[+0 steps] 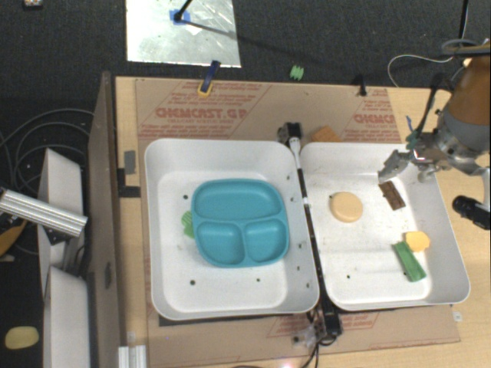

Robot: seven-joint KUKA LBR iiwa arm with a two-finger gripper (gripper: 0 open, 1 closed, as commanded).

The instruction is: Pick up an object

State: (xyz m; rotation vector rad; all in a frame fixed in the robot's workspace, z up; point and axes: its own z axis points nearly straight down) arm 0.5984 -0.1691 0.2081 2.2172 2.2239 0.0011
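The right bin [360,294] holds a round tan disc [346,206], a small brown bar [393,195], a yellow piece [417,241] and a green bar [409,261]. My gripper [403,164] hangs over the bin's upper right part, just above the brown bar. Its fingers [389,167] look spread apart, with nothing between them. The left bin [165,205] holds a blue divided tray [239,221] with a green piece [186,222] peeking out at its left side.
A black divider clamp [291,135] sits between the bins at the top. An orange piece [325,134] lies on the cardboard just outside the right bin. Cables [418,60] hang near the arm at upper right.
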